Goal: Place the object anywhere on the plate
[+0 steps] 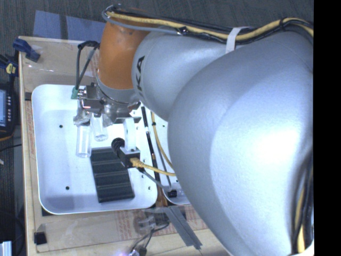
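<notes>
A dark ribbed rectangular object (111, 175) lies flat on the floor of the left white bin (50, 143), near its front. My gripper (91, 145) hangs over the bin's middle, just behind and to the left of the object. Its two clear fingers (82, 140) point down, stand apart, and have nothing between them. They do not touch the object. A small curved white rim, possibly the plate (178, 197), peeks out under the arm at the right; the arm hides the rest of it.
The bulky grey arm (234, 132) with its orange band (117, 52) covers the right bin and most of the view. Black and yellow cables (152, 167) run beside the dark object. The wooden bench edge (80, 233) lies at the front, with clamps at the left.
</notes>
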Motion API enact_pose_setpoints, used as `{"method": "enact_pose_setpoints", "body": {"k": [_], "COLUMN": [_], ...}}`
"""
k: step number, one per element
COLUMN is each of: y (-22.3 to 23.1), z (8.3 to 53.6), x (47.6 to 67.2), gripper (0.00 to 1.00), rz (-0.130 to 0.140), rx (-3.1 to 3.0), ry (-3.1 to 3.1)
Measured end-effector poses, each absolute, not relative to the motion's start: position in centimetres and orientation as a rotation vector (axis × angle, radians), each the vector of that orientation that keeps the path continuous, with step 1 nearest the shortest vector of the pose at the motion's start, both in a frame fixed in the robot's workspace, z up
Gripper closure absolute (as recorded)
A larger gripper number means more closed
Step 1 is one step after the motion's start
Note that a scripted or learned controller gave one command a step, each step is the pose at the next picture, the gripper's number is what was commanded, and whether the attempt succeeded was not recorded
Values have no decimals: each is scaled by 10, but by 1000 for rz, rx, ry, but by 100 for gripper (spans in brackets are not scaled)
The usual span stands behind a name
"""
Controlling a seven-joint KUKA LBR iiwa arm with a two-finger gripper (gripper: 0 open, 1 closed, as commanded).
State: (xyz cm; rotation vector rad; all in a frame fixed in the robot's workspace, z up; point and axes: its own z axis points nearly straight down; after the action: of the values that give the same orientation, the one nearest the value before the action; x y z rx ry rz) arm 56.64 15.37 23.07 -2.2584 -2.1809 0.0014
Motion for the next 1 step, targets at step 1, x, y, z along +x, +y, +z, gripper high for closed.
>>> {"method": "enact_pose_setpoints", "body": {"k": [1], "y": [99], "z": [250], "x": [539], "gripper": [100], "rz": [6], "rx": [-2094], "ry": [-2336]}}
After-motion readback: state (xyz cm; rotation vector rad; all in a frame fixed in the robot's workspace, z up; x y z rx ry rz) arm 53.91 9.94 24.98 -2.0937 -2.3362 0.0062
